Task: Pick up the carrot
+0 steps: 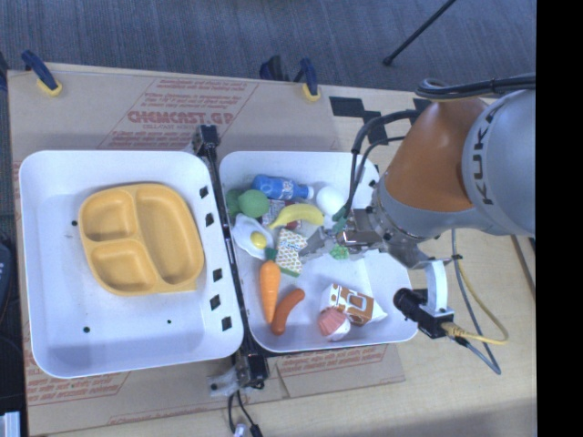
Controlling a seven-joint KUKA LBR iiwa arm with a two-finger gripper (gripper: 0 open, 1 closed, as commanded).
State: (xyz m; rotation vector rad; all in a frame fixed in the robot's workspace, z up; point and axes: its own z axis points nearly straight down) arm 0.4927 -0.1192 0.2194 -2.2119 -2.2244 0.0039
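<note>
The carrot (270,288) lies ungrasped at about seven o'clock in the right bin (387,333), beside a sausage (287,309), while the hand (321,241) hovers near its one o'clock, seemingly apart and holding nothing, so the pickup remains undone.

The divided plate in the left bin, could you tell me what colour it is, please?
The divided plate is plain yellow, shown clearly in the camera view.
</note>
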